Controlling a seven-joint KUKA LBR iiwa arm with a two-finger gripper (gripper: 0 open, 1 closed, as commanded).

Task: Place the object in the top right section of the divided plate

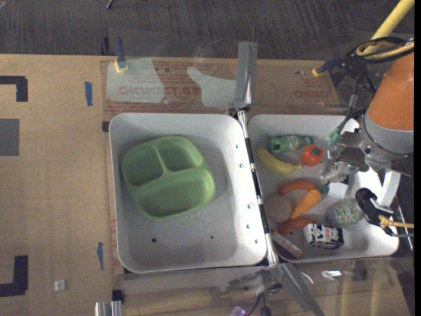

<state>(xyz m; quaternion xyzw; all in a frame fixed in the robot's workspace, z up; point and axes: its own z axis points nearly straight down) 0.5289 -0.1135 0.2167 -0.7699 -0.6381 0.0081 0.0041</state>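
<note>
two white bins side by side. left bin (125, 242) has the green divided plate (168, 175), all three sections bare; its top right section (183, 154) sits toward the bins' shared divider. right bin (378, 242) holds the clutter: banana (276, 162), green bottle (289, 142), tomato (312, 155), carrot (306, 203), sausage-like pieces, a brownish round thing, a small milk carton (324, 236), a mottled ball (343, 214).

gripper (334, 170) hangs low over the upper right part of the right bin, orange wrist band above it at the frame's right. the tips are lost in metal glare and clutter, so i cannot tell the gripper's state, and nothing is visibly held.

the task doesn't say which object; tomato is just beside the gripper on its left, carrot just below, so those look like the nearest candidates, a guess. carrot's long axis runs diagonally, tip down-left.

the relation that matters: the target section lies well apart from the gripper, to its left across the divider and roughly level with it. so whatever gets picked needs a lift clear of the bin wall, then a mostly straight leftward carry. grasp stage not done, i'd judge.
</note>
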